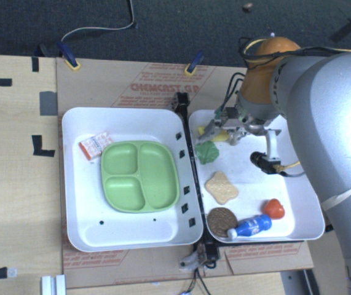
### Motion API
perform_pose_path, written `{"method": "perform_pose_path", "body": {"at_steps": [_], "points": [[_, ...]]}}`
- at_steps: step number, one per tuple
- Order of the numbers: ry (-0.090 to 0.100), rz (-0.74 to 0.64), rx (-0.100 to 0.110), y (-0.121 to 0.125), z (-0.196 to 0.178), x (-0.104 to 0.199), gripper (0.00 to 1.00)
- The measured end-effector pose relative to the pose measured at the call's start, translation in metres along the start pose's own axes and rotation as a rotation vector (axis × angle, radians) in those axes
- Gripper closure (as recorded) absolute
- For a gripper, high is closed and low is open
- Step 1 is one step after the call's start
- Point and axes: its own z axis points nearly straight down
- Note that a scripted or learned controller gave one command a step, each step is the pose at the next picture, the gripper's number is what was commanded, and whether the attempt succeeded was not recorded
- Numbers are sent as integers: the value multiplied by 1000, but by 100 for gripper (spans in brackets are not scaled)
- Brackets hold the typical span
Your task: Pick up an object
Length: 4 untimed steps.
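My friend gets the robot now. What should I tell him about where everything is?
Gripper: low at the back of the right bin, by the green leafy toy; its grip is hard to see.
Also in that bin: cracker, brown cookie, blue bottle, red toy.
Left bin: green divided plate, small red-and-white packet.
Done: nothing visibly lifted.
Left: pick one object.
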Motion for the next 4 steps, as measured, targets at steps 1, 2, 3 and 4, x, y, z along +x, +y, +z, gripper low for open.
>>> {"method": "perform_pose_path", "body": {"at_steps": [1,2,3,4], "points": [[2,-2,8,7,0,-1,0],[1,-2,8,7,0,-1,0],[1,-3,24,4,-8,-1,100],[0,-3,23,4,-8,-1,0]]}}
